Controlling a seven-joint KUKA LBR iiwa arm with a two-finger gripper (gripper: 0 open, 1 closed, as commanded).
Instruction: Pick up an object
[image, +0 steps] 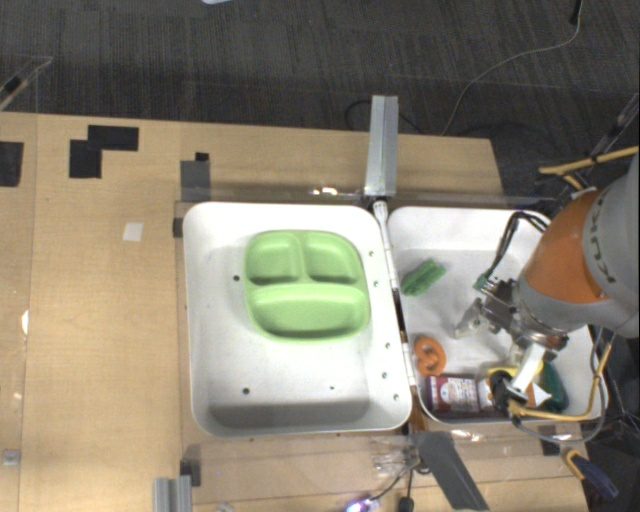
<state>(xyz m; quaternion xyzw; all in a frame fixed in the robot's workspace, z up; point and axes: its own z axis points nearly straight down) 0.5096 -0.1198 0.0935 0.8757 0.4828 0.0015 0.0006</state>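
Note:
My gripper (478, 314) hangs over the middle of the right bin (450, 235), below the arm's orange band. A small green pod-shaped piece (421, 277) lies up and to the left of it, clear of the gripper. An orange ring-shaped piece (429, 352) rests near the bin's left wall, below and left of the gripper. A dark maroon bottle (455, 392) lies on its side along the front wall. A dark green thing (556, 388) shows in the front right corner, partly hidden by the wrist. Nothing is visibly held.
The left bin (215, 330) holds a light green divided plate (303, 283) in its upper middle. A metal post (382, 150) stands behind the wall between the two bins. Wooden bench surface surrounds both bins.

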